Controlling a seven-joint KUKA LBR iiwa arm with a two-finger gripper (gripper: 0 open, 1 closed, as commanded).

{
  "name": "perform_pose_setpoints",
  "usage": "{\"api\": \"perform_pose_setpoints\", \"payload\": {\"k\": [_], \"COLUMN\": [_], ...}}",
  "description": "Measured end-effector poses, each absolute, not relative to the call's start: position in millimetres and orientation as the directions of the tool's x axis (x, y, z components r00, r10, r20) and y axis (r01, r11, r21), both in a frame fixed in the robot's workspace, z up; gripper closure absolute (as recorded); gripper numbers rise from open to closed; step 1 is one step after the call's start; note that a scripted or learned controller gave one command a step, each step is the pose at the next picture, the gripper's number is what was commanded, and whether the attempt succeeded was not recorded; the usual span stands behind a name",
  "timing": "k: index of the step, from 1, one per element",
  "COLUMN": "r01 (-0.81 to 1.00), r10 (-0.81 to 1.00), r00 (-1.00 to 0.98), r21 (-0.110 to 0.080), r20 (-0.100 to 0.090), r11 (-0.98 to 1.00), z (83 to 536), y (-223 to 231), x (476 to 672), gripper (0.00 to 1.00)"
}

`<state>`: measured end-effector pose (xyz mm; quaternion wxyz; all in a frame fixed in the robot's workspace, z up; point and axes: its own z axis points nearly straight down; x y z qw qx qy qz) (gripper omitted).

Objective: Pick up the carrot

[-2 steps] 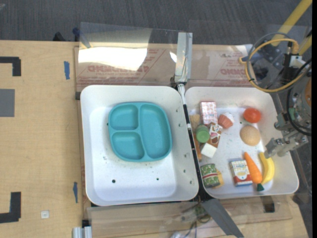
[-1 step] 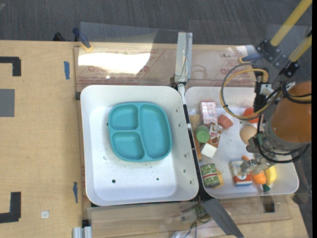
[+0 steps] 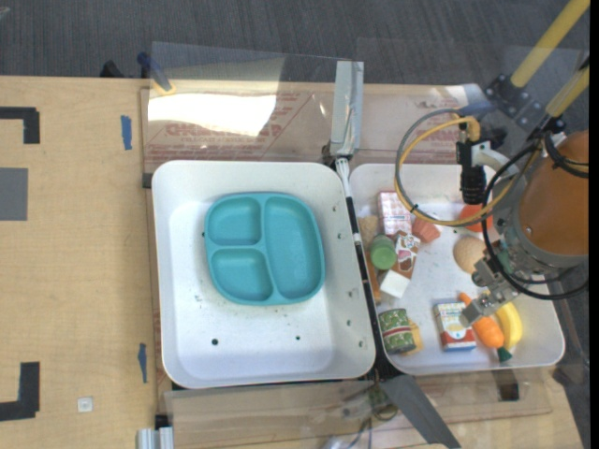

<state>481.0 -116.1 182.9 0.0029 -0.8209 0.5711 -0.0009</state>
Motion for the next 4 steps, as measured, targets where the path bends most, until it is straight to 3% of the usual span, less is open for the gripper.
{"api": "perform_pose_setpoints", "payload": {"k": [1,2,3,4], "r01": [-0.836,-0.874,-0.95,-0.785], "r10": [-0.836,-0.874,-0.95,-0.785], "r00": [0.548,0.485,0.311,0.619], "r21": [-0.007,-0.006,-0.012,-0.004], "r20": [0.004,0.004,0.005,-0.003], "r11": [-0.548,-0.485,-0.311,-0.619], "z": [108,205,108,110], "y": [-123,-157,-150,-126], "x": [482.2,507.1,490.4,505.8], "gripper": [1.0,1.0,1.0,1.0]}}
